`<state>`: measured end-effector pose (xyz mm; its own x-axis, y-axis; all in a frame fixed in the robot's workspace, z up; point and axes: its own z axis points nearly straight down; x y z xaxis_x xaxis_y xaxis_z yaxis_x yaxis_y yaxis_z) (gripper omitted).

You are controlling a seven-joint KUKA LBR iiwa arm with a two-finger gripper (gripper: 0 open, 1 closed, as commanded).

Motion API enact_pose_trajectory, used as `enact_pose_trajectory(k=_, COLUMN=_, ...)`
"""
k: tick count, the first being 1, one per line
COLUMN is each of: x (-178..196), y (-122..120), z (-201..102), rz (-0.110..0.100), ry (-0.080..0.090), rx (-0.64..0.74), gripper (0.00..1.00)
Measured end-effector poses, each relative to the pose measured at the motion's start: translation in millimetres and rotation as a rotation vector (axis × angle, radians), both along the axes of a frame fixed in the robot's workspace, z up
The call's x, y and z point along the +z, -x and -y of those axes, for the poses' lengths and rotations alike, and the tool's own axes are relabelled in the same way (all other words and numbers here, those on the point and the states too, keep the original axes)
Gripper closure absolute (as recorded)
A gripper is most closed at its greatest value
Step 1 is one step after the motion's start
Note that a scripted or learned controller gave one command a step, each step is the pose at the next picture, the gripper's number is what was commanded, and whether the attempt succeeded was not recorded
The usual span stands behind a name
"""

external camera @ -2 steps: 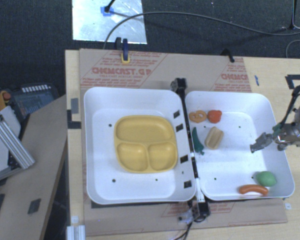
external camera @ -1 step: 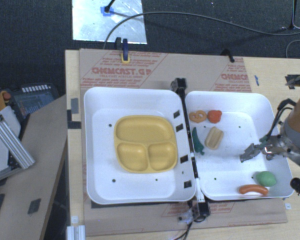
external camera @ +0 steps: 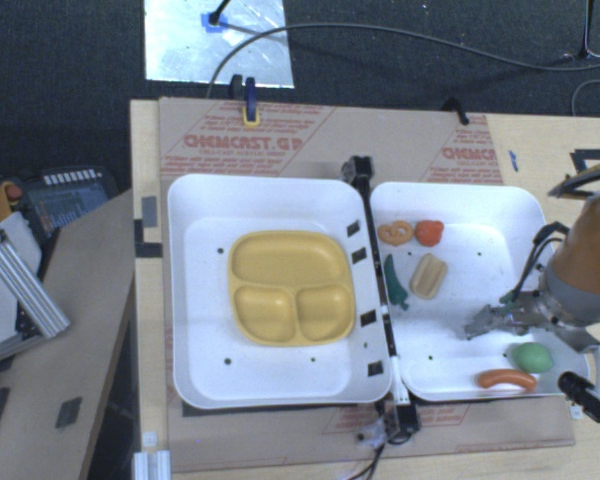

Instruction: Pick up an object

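The right bin point(external camera: 466, 200) holds several toy foods. An orange pretzel point(external camera: 395, 233) and a red-orange tomato point(external camera: 429, 232) lie near its far left corner. Below them rest a tan bun point(external camera: 428, 276) and a dark green pepper point(external camera: 391, 284) by the divider. A green round piece point(external camera: 531, 357) and an orange sausage point(external camera: 507, 379) sit at the near right. My gripper point(external camera: 495, 320) hangs low over the bin floor, just up and left of the green piece and right of the bun. Nothing shows in its grasp.
The left bin point(external camera: 185, 298) carries a yellow divided plate point(external camera: 288, 286) in its middle. A black divider strip point(external camera: 372, 268) runs between the bins. The arm's orange band point(external camera: 590, 258) covers the right bin's right wall. Cables trail over the bench's far side.
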<state>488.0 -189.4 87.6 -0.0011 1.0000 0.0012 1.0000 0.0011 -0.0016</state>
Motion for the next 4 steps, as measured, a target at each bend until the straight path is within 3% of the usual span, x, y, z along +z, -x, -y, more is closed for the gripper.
enact_pose_trajectory(k=1, x=-3.2, y=-0.7, z=-0.1, rz=0.002, ry=0.001, rx=0.0, gripper=0.0)
enact_pose_trajectory(k=2, x=8.1, y=-1.9, z=0.2, rz=0.006, ry=0.002, rx=0.001, gripper=1.0)
enact_pose_trajectory(k=4, x=120.8, y=-15.4, z=7.8, rz=0.009, ry=0.004, rx=0.003, gripper=1.0)
